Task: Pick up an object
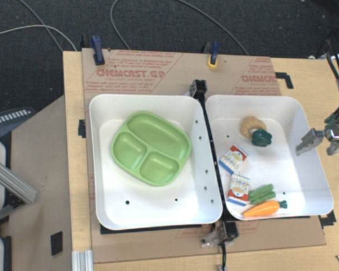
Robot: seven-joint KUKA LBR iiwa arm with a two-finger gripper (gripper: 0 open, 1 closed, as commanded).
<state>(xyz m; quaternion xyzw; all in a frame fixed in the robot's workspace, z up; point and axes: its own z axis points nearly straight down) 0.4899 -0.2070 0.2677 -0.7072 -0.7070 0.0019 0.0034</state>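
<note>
The right bin [305,176] holds several small items. A tan round piece [250,124] touches a dark green toy vegetable [262,138] near the back. Two small cartons lie along the left wall, one [233,158] above the other [239,188]. A green pea pod [261,194] and an orange carrot [263,209] rest at the front edge. My gripper [317,147] hangs over the bin's right rim, open, with nothing between its fingers, well to the right of the dark green vegetable.
The left bin [104,202] holds a light green divided plate [151,148]. A black clamp [199,88] sits where the two bins meet at the back. Cardboard covers the bench under both bins.
</note>
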